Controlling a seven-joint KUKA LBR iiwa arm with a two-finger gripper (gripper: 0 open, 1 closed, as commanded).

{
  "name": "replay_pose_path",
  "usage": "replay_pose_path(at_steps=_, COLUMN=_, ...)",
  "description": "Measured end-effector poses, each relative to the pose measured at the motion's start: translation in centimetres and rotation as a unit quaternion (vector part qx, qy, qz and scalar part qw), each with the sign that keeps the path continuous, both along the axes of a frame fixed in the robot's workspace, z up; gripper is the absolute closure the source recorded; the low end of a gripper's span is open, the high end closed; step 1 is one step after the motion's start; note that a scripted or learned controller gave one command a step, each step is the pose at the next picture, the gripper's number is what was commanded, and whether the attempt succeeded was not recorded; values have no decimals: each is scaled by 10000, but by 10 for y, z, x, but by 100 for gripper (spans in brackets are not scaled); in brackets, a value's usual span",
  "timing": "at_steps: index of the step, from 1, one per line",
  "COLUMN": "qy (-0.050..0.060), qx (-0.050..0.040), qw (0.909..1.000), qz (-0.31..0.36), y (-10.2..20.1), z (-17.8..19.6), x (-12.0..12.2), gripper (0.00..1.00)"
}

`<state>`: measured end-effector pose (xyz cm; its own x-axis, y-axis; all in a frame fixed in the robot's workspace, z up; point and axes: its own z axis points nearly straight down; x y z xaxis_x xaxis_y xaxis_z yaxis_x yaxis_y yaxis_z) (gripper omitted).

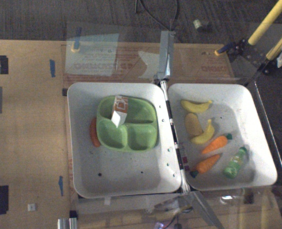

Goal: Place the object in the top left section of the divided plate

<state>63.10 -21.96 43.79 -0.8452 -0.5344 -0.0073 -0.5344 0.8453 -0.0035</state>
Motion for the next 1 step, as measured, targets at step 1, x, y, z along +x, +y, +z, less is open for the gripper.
replay_pose_path(at_steps=1, qy=7, qx=-6, qw=9901, qz=1403, y=-1, z=0, x=-16, gripper=100)
